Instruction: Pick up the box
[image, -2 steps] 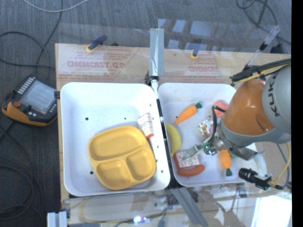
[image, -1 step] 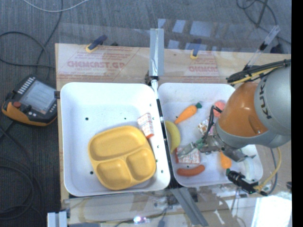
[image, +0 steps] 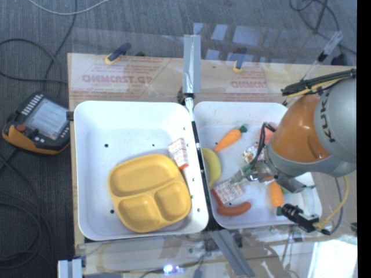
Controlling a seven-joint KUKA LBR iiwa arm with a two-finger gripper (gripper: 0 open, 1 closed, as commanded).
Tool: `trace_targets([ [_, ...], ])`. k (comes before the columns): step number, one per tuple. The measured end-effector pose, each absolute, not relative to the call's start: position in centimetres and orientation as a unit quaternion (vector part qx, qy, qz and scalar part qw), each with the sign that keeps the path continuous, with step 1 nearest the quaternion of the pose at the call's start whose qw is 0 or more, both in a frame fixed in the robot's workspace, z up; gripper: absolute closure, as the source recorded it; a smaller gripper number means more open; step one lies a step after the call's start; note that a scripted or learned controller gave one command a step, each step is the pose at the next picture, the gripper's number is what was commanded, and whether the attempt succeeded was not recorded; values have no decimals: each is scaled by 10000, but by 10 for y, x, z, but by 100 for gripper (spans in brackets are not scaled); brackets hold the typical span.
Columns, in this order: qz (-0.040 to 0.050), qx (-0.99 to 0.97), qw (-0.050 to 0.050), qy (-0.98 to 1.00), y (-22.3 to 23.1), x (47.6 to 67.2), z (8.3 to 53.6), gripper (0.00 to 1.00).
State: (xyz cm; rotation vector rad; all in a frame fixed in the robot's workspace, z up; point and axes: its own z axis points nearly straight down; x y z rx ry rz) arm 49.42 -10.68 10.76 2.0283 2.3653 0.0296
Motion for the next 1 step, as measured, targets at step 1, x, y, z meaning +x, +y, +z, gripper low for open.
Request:
trace_targets([
  [1,84,6510,116,7589,-107,493,106,0],
])
